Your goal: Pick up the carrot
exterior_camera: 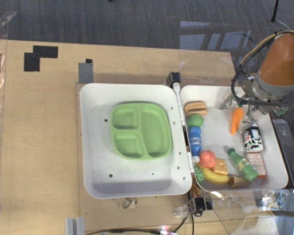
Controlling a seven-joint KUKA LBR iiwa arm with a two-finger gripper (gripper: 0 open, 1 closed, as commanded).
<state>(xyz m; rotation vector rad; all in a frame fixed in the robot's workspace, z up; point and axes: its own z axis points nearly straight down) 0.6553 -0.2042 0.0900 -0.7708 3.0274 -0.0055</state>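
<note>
I see the carrot (236, 120) lying in the right bin (280, 177), just left of the gripper (250, 112); how wide the claw stands I cannot tell. Below the carrot stands a black-and-white carton (253, 139); its print is unreadable.

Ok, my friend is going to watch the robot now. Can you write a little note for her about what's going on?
Gripper: over the right bin's far end, right beside the carrot; the camera view doesn't settle whether it is gripping.
Carrot: in the right bin, at the gripper's tip, next to a small black-and-white carton. Whether it is lifted can't be told.
Left bin: holds a green divided plate.
Done: the arm has reached the carrot.
Left: confirm a grip and lift the carrot out.
</note>
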